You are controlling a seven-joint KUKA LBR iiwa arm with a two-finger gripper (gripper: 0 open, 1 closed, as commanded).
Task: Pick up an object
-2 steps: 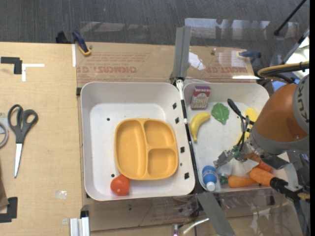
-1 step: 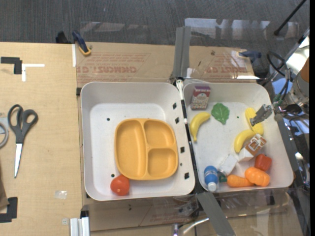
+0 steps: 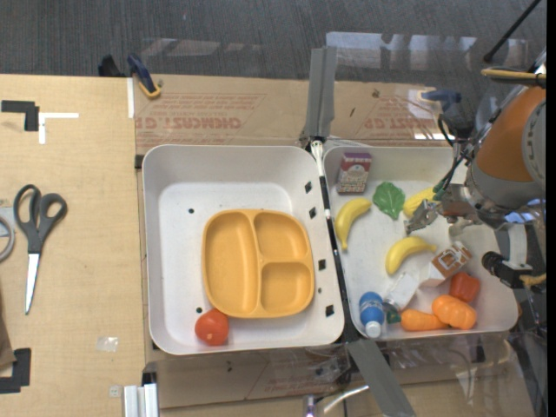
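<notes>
We saw a pale wooden bench (image 3: pixel 78 259) with two white bins side by side on it, the left bin (image 3: pixel 165 233) and the right bin (image 3: pixel 486 320), both resting on a brown cardboard sheet (image 3: pixel 226 115) that showed behind them. To the left of the bins, well apart from them, scissors (image 3: pixel 35 233) lay flat on the bare wood with their black handles away from us. A blue and yellow clamp (image 3: pixel 143 76) sat at the bench's far edge, near the cardboard's left corner.
</notes>
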